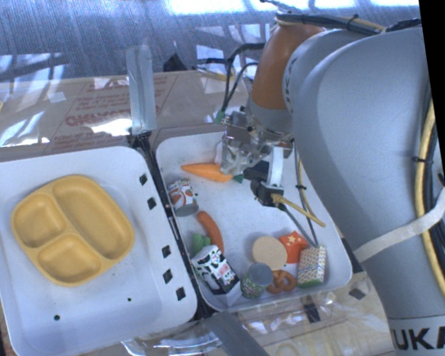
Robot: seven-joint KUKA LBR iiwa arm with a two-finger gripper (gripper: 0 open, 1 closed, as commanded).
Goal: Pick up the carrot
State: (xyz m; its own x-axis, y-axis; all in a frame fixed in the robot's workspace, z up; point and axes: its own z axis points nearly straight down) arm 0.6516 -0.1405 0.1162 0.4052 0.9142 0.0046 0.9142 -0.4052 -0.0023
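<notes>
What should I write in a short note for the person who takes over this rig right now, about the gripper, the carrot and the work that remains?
Gripper: low over the far part of the right bin, at the thick end of the carrot. A grasp cannot be confirmed from this view.
Carrot: lies near the bin's far wall, tip pointing toward the left bin.
Left bin holds a yellow divided tray.
Other toy food sits at the right bin's near end.
Done: approach to the carrot.
Left: confirm the grasp, then lift.
</notes>
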